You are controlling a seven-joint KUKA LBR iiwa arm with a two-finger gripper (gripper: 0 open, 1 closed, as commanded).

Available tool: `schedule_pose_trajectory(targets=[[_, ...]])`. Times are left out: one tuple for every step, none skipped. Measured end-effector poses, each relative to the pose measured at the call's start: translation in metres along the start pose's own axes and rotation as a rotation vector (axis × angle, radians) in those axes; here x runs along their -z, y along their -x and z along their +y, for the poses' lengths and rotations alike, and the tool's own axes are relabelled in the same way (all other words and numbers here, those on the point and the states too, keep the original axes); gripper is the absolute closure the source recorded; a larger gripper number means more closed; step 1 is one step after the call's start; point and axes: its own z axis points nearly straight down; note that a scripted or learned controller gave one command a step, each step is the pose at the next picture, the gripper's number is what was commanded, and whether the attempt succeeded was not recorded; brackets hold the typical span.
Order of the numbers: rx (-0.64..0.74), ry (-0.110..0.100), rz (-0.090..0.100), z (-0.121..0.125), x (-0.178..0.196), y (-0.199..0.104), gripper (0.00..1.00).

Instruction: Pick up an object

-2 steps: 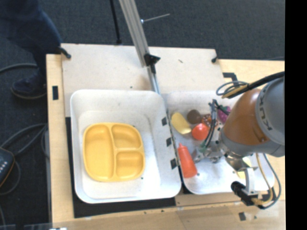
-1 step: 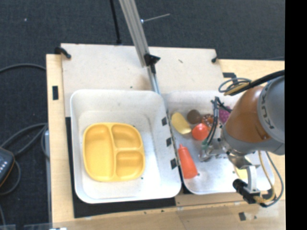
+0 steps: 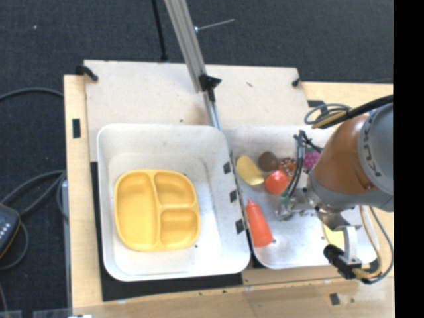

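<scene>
The right bin (image 3: pixel 291 257) holds a pale yellow piece (image 3: pixel 250 170), a brown ball (image 3: pixel 267 160), an orange-red ball (image 3: pixel 277 182) and a red-orange bottle (image 3: pixel 259 222) lying near the bin's left wall. A purple-and-red cluster (image 3: pixel 306 159) lies at the bin's far side, partly hidden by the arm. My gripper (image 3: pixel 289 209) hangs low in the middle of the right bin, just below the orange-red ball and right of the bottle. The wrist covers most of it.
A yellow divided plate (image 3: pixel 158 209) lies in the left bin (image 3: pixel 119 144). A slanted metal pole (image 3: pixel 189 38) rises from behind the bins. Cables (image 3: pixel 324 114) loop at the right bin's far right corner.
</scene>
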Motion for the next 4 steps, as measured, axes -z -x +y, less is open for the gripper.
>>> schedule_pose_trajectory(targets=[[-0.003,0.007,-0.002,0.002,0.01,0.001,1.0],[-0.005,0.015,-0.005,0.004,0.02,0.002,1.0],[-0.005,0.022,-0.008,0.006,0.031,0.004,1.0],[-0.002,0.03,-0.011,0.008,0.041,0.005,1.0]])
